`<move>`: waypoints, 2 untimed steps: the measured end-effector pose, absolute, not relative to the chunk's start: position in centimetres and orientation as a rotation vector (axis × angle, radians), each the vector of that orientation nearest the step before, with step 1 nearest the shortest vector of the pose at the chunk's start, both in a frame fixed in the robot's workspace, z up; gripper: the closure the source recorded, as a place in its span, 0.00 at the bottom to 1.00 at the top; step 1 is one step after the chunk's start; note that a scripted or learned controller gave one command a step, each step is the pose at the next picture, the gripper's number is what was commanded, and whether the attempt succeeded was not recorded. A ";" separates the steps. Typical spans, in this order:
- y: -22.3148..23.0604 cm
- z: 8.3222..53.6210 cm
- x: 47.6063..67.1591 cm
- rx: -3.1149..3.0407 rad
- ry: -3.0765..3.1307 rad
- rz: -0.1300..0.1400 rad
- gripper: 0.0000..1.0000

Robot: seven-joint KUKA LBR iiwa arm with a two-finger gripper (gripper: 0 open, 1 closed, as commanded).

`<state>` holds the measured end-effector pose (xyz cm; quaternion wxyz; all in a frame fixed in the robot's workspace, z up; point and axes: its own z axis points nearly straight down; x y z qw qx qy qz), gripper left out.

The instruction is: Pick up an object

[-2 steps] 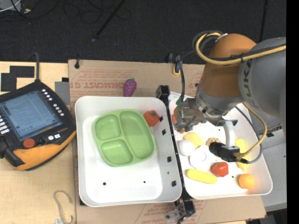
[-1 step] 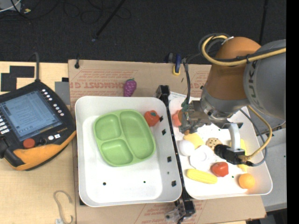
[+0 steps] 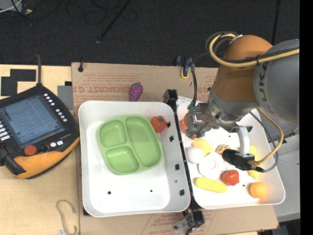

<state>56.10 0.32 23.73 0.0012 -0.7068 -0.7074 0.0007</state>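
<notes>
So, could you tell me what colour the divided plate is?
Light green, seen in the camera view: divided plate.

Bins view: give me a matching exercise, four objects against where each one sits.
Objects:
1. green tray
2. grape bunch
3. orange
4. banana

Places:
A. on the cardboard behind the left bin
B. right bin, near right corner
C. inside the left bin
D. right bin, along the near edge, left of the tomato

Pairs: 1-C, 2-A, 3-B, 4-D
</notes>
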 end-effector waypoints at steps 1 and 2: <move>0.5 22.9 55.1 -2.223 -2.214 0.006 1.00; 0.3 23.7 56.2 -2.221 -2.220 0.003 1.00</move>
